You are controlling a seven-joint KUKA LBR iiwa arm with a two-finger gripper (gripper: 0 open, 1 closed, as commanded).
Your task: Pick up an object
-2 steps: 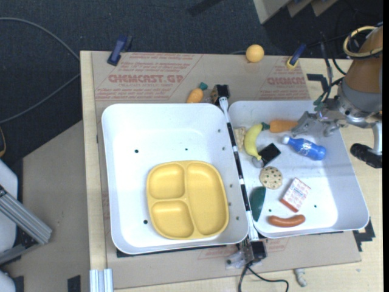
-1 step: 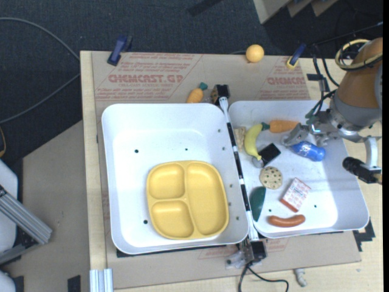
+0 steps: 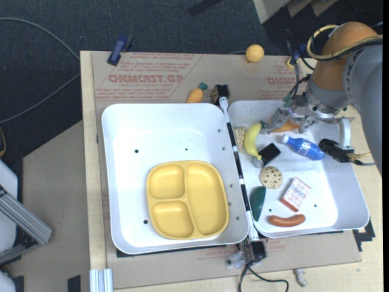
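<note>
Gripper (image 3: 284, 119) low at the right bin's (image 3: 349, 208) back wall by the banana (image 3: 251, 138) & blue bottle (image 3: 306, 148), jaw state can't tell — risk: clips wall or nudges both w/o a grab.

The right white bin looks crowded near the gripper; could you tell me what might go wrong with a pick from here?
The gripper hovers over the far end of the right white bin, where the yellow banana and blue plastic bottle lie close together. It might nudge one while reaching for another, or close on nothing.
</note>
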